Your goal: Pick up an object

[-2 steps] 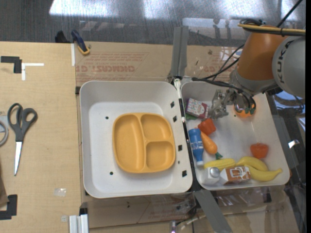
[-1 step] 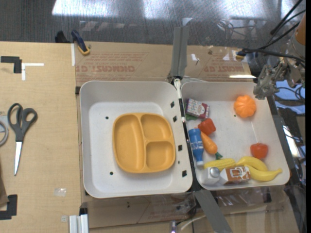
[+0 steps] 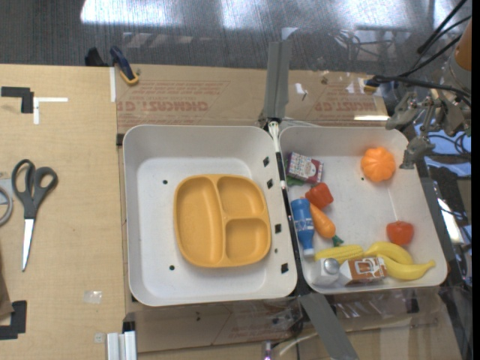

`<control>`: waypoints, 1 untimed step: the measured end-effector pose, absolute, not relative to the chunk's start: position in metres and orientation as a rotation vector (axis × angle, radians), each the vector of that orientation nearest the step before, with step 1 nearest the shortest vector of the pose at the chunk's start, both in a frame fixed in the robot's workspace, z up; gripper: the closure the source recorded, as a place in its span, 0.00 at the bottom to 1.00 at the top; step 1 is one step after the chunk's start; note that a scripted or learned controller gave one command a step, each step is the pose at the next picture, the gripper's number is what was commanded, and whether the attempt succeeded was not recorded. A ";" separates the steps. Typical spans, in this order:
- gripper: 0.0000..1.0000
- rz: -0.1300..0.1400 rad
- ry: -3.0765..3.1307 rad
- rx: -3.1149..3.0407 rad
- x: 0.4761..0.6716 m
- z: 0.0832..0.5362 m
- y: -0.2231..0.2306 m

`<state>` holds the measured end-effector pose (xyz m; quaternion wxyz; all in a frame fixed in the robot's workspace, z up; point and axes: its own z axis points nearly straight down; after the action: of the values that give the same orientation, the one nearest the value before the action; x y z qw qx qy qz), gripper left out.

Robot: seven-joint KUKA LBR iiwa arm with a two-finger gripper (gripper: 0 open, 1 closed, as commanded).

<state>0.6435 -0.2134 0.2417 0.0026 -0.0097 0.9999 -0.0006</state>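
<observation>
Steel scissors (image 3: 30,201) are noted on the wooden bench (image 3: 67,276), well left of the left bin (image 3: 142,276). A yellow divided tray (image 3: 223,220) is seen lying flat in the middle of that bin, its long axis running near to far.

Places from here on are referred to the orange ball (image 3: 378,163), taken as the likeliest pick in the right bin (image 3: 352,150). Left of the ball, a small printed packet (image 3: 304,168) is recorded near the far-left corner. Left and nearer, a red piece (image 3: 319,195), a blue bottle (image 3: 302,226) and a carrot (image 3: 323,221) lie close together, the bottle's long axis running near to far. Near of the ball, along the bin's front wall, a banana (image 3: 397,259) and a small carton (image 3: 364,269) lie touching, long axes left to right. A red tomato-like piece (image 3: 400,233) sits alone, near of the ball and slightly right.

The gripper (image 3: 417,150) is seen just right of the ball, at the bin's right rim, apparently above the bin floor. Whether it is spread or pressed together cannot be told; the metalwork is cluttered by cables.

Judgement: the ball lies just left of the gripper, so a short leftward shift and a descent would be called for. Open floor surrounds the ball on all sides; the right wall is the nearest edge. Being round, the ball may roll if nudged off-centre.
</observation>
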 end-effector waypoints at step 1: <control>0.00 -0.002 3.113 -0.385 0.620 0.093 -0.221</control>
<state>0.6204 -0.2213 0.0933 0.0023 -0.1226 0.9925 -0.0006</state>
